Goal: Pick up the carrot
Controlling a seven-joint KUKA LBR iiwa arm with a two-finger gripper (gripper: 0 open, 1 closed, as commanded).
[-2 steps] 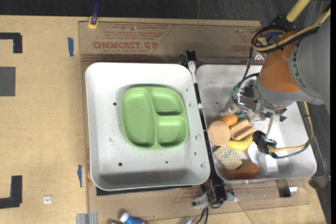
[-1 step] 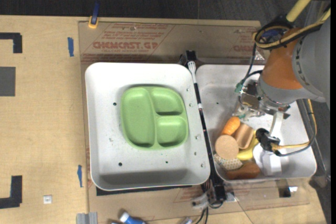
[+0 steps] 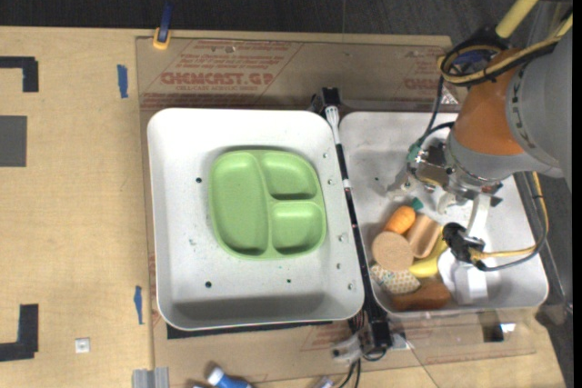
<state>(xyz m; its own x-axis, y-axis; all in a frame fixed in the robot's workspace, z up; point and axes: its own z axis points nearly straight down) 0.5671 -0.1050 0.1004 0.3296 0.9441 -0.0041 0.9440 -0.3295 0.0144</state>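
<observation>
The carrot [image 3: 400, 220] lies in the right bin [image 3: 382, 134] just below-left of the gripper [image 3: 435, 195], apparently pointing up toward it; whether the gripper is closed I cannot tell. Other toy foods [image 3: 409, 261] crowd beneath; the left bin [image 3: 182, 141] holds a green divided plate [image 3: 238, 204]

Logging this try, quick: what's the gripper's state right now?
Gripper: cannot be told; it is low in the right bin, beside the carrot.
</observation>
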